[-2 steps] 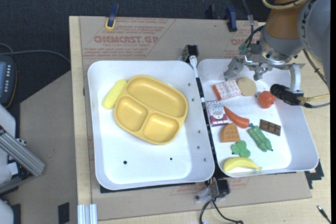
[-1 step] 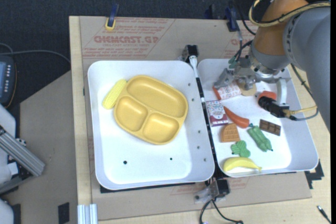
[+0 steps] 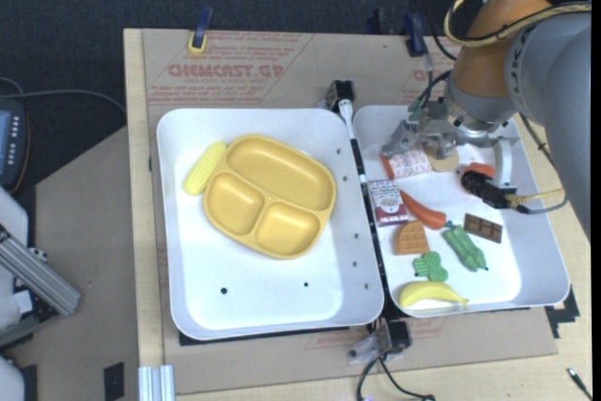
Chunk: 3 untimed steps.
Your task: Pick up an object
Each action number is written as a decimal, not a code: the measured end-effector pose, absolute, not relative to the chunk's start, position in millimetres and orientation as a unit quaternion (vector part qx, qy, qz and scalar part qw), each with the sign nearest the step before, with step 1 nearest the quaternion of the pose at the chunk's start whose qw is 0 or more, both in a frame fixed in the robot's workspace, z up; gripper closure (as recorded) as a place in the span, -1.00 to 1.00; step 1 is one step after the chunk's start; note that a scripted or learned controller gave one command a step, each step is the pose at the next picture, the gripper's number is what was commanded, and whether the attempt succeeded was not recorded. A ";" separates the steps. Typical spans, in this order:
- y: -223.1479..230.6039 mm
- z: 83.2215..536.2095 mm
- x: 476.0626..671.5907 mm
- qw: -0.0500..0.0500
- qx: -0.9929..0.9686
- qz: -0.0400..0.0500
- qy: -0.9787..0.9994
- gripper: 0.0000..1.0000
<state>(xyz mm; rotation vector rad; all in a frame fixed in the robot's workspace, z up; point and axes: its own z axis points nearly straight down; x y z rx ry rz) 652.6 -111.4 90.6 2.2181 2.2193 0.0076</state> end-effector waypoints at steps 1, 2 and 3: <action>-112.2 104.4 655.5 0.008 0.707 0.005 0.707 1.00; -121.4 154.9 654.7 0.003 0.707 0.002 0.707 1.00; -121.4 210.5 645.8 0.003 0.707 0.002 0.707 1.00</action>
